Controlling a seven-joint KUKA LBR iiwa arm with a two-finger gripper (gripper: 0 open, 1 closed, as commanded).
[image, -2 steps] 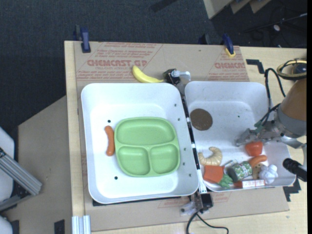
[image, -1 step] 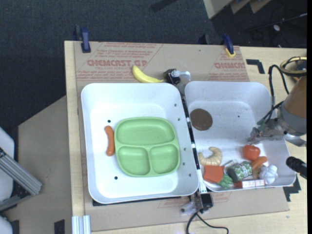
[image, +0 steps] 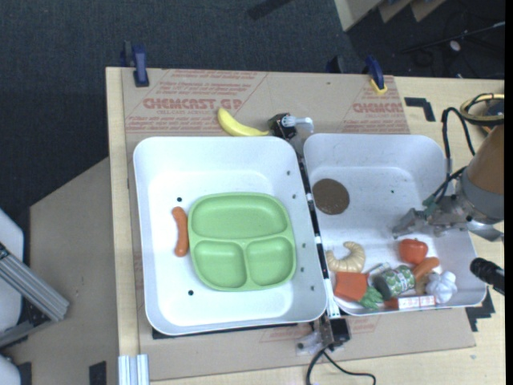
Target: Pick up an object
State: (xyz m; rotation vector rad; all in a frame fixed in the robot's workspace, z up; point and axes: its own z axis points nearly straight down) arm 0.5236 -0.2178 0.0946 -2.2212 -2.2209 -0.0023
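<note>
**Red Toy Waiting Just Under the Pincer**

Over the right bin [image: 377,147], near its right wall: the gripper [image: 418,223], fingers spread wide, nothing between them. Just below it, very close: a round red tomato [image: 413,251], no long side to line up with. More toys packed below, a croissant [image: 347,257] off to the left. Bare white floor up top, lots of room there. Likely next: straight down.

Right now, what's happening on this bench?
The arm's gripper hangs over the right bin, just above a red toy tomato in a pile of toy food; nothing shows between its fingers. The left bin holds a green divided plate and an orange sausage. A banana lies outside.
</note>
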